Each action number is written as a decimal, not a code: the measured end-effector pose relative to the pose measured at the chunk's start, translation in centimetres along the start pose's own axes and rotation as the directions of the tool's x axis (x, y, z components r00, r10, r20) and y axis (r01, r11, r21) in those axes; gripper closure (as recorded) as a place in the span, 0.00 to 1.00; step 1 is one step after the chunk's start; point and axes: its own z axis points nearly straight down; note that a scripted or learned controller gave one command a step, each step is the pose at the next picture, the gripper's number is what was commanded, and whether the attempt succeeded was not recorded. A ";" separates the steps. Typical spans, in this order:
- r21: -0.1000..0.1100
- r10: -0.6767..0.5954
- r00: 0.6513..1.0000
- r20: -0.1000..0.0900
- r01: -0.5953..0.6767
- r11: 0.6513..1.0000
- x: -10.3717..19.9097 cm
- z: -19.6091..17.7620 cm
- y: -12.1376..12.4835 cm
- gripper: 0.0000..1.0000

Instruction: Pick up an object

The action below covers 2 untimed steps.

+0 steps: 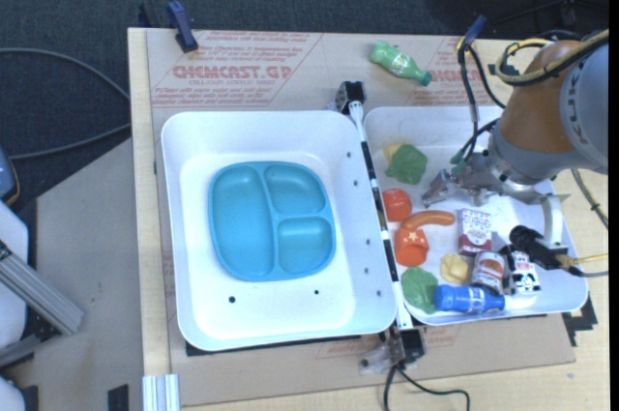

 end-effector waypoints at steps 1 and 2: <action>-0.001 -0.001 1.000 0.000 0.001 1.000 -6.1 -0.3 7.7 0.00; 0.002 -0.002 1.000 -0.002 0.002 1.000 1.4 -0.9 0.1 0.00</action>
